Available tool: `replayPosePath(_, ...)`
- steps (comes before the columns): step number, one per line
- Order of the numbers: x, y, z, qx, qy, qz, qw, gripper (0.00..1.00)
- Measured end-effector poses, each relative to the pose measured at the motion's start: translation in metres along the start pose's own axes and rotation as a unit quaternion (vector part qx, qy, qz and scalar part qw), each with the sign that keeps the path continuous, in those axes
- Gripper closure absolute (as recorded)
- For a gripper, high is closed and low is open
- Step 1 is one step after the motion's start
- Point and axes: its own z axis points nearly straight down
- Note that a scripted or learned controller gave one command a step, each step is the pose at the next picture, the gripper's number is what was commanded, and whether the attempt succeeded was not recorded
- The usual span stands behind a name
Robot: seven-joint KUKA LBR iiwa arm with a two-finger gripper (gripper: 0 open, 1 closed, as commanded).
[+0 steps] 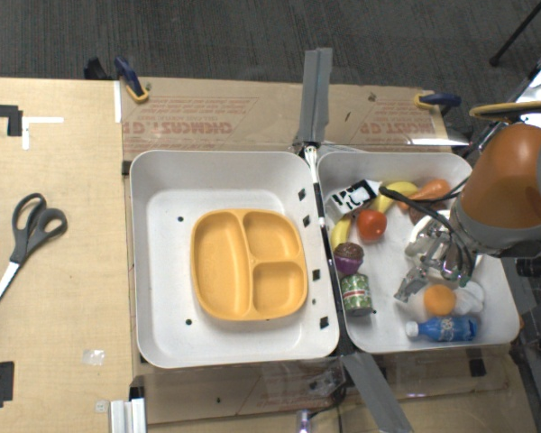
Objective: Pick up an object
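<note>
The arm (514,188) showed a broad, rounded orange band above a grey wrist section. Below this, the gripper (430,269) consisted of bare silvery metal parts with thin dark cables running alongside, ending in slender metallic fingers (409,287).

plate (249,264) in left bin (153,242) | bottle (444,330), can (355,294) in right bin (496,323)
</note>
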Motion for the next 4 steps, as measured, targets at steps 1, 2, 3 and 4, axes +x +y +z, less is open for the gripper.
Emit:
replayPosePath(1,-0.082,0.096,0.000,0.002,0.002,0.071,0.9975,0.00)
replayPosePath(2,-0.061,0.024,-0.001,0.000,-0.001,0.058,0.9983,0.00)
replayPosePath(3,0.015,-0.006,0.000,0.000,0.000,0.099,0.9951,0.00)
replayPosePath(4,0.014,-0.005,-0.009,0.000,-0.001,0.097,0.9952,1.00)
